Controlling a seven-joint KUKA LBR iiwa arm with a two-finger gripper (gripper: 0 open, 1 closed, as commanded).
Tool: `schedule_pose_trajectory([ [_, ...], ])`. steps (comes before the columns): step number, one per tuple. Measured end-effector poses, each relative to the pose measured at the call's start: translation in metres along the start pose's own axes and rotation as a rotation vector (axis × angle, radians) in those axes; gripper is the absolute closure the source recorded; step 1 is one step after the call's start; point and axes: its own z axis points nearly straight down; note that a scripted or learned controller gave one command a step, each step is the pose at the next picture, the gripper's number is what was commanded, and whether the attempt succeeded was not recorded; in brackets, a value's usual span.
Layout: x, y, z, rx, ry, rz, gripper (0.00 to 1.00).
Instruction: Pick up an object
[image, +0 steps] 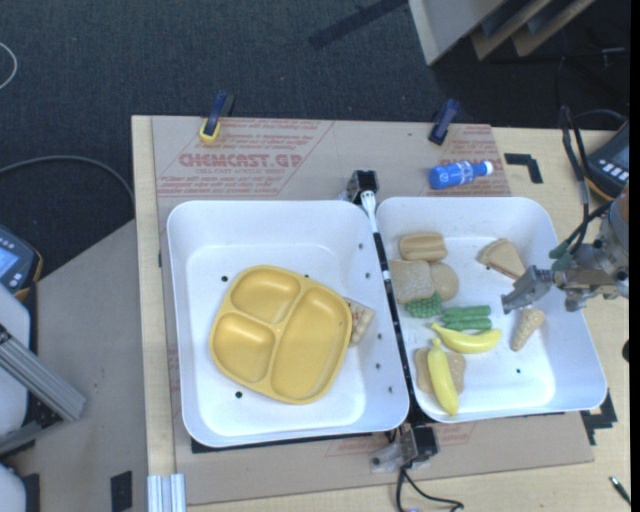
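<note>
The right bin (575, 385) holds several toy foods: a bread roll (422, 245), two tan round pieces (410, 279), a green cluster (424, 306), green beans (466, 318), two bananas (466, 341), a tan wedge (503, 258) and a pale cone-shaped piece (527, 328). My gripper (528, 288) hangs over the right side of this bin, between the wedge and the cone-shaped piece, just above the latter. I see nothing held in it.
The left bin (190, 260) carries a yellow divided plate (282, 332) with a small tan piece (360, 320) at its right edge. A blue bottle (460, 174) lies on the bench behind the right bin. Clamps (213, 118) stand at the bench's back edge.
</note>
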Motion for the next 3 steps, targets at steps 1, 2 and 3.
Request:
schedule_pose_trajectory([
  [1,0.0,0.002,-0.005,-0.011,-0.003,-0.003,0.0],
  [2,-0.01,-0.001,0.046,-0.006,0.0,-0.002,0.0],
  [3,-0.013,0.006,0.091,-0.007,0.0,-0.003,0.0],
])
